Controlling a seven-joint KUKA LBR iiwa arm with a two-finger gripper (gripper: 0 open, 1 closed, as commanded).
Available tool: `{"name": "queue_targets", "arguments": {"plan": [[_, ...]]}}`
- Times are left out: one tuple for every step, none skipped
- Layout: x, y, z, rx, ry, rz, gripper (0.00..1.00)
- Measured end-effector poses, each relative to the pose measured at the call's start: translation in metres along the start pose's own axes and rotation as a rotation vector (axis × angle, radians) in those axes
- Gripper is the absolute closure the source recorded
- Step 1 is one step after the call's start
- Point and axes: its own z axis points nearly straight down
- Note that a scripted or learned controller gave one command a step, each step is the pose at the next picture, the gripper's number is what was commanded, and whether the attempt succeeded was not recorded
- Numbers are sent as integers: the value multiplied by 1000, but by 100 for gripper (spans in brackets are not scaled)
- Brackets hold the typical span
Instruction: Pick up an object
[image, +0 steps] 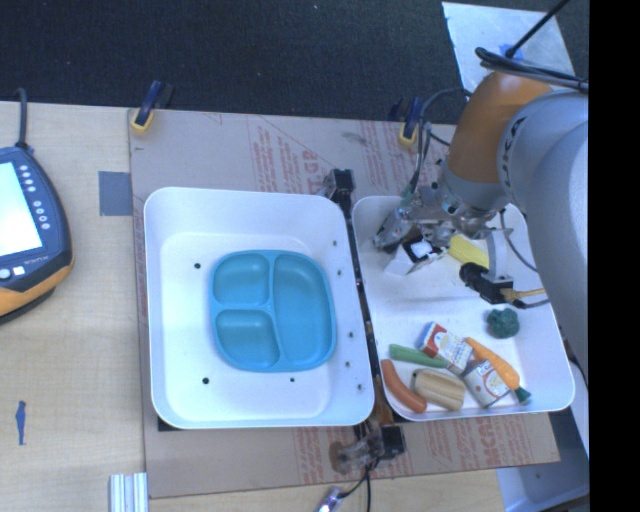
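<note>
Bench surface at the far left carries a handheld pendant with an orange rim and a lit screen, lying on the wood well apart from the bins. Next comes the left bin, and in its middle lies a blue divided plate with three compartments. The right bin touches the left one along their shared edge. Near its front edge the small objects lie close together: a red sausage, a green stick, a bread roll, two small cartons (white with red parts), and a carrot. A dark green lump sits a little behind them, and a yellow piece lies at the back. The gripper is low over the back part of this bin, and the writer cannot tell whether its fingers are spread or pressed together, nor if anything is between them.
</note>
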Motion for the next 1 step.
{"name": "queue_targets", "arguments": {"plan": [[1, 1, 0, -7, 1, 1, 0]]}}
